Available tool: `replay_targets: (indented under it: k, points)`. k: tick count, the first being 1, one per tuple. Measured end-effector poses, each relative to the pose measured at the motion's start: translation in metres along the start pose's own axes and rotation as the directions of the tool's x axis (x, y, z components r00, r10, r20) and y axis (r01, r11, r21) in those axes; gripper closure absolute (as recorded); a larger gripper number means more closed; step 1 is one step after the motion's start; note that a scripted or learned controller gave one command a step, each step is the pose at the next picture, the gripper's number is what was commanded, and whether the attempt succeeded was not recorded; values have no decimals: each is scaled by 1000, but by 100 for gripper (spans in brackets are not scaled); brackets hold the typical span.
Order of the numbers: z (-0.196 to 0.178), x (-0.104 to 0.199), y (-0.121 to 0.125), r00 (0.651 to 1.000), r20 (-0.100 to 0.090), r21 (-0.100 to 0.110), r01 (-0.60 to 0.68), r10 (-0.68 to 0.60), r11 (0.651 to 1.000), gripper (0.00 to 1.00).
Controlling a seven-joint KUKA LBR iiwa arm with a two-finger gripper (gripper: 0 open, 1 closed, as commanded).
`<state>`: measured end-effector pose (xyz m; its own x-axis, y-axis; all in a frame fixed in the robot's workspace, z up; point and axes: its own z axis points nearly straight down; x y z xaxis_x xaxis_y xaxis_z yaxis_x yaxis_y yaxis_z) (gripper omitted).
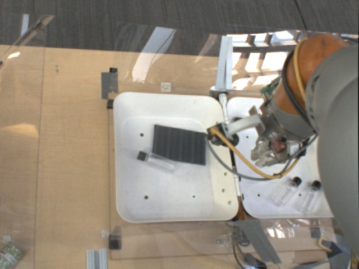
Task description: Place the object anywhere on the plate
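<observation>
The left bin [171, 160] holds a dark ribbed rectangular plate [179, 144] near its centre, tilted a little so its long edges run slightly downhill toward three o'clock. Touching the plate's lower left corner, at about eight o'clock from the plate's middle, lies a clear vial [155, 161] with a black cap; it rests on the bin floor with its capped end pointing toward ten o'clock and its far end just overlapping or meeting the plate's edge (which of the two I cannot tell). The arm [320, 100] reaches in from three o'clock, its orange band above the wrist, and the gripper [268, 153] hangs over the right bin [263, 198], close to that bin's left wall, well apart from the plate. Whether it is open or closed cannot be told, as the tool is seen as a blurred cluster of metal with yellow and black cables looping beside it. At about four o'clock from the gripper, two more clear vials [287, 190] with black caps lie on the right bin's floor.
</observation>
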<state>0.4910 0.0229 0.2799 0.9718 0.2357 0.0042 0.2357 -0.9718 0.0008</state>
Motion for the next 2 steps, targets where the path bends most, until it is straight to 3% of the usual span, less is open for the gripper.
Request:
replay_targets:
  k: [1,2]
  points:
    - [0,0,0,1000,0,0,0,0,1000,0]
    - [-10,2,-1,1000,-2,0,7,-7,1000,100]
